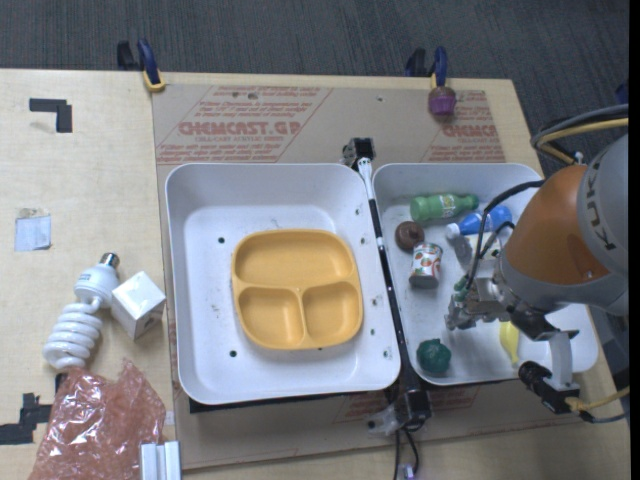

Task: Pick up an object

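Note:
The right bin (pixel 400 183) holds a green bottle (pixel 443 206), a brown round piece (pixel 408 234), a small can with a red and white label (pixel 426 265), a dark green lump (pixel 434 357), a blue item (pixel 480 220) and a yellow item (pixel 510 341) half hidden by the arm. My gripper (pixel 466 308) hangs low in the middle of this bin, just right of the can and above the green lump. The grey and orange wrist (pixel 555 238) covers the bin's right side. Nothing shows between the fingers.
The left bin (pixel 200 268) bears a yellow divided plate (pixel 297 288). On the bench to the left lie a spiral light bulb (pixel 80 318), a white cube (pixel 138 304) and crumpled pink plastic (pixel 95 423). A purple object (pixel 442 100) sits beyond the right bin.

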Controlling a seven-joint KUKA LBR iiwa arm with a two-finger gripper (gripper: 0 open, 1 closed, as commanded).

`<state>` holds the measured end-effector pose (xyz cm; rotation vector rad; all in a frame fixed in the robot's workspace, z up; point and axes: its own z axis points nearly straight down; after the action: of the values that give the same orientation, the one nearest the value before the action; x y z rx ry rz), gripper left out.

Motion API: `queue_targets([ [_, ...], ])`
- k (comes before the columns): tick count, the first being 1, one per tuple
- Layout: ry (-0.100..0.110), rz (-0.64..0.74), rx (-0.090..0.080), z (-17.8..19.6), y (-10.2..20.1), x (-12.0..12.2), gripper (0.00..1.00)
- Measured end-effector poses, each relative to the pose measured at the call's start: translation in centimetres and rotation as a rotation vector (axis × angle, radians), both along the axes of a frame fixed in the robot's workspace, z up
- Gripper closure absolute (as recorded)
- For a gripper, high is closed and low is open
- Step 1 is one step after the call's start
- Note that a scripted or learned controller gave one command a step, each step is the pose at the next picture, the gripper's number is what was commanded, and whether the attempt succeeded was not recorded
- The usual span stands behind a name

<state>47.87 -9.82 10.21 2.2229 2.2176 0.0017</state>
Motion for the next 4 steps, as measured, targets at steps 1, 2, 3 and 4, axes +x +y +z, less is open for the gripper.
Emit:
queue_targets([
  [1,0.0,0.0,0.0,0.0,0.0,0.0,0.0],
  [2,-0.003,0.0,-0.001,1.0,-0.1,0.1,1.0],
  [3,-0.003,0.0,-0.001,1.0,0.0,0.1,0.0],
  [4,0.003,0.001,0.001,-1.0,0.1,-0.1,0.0],
])
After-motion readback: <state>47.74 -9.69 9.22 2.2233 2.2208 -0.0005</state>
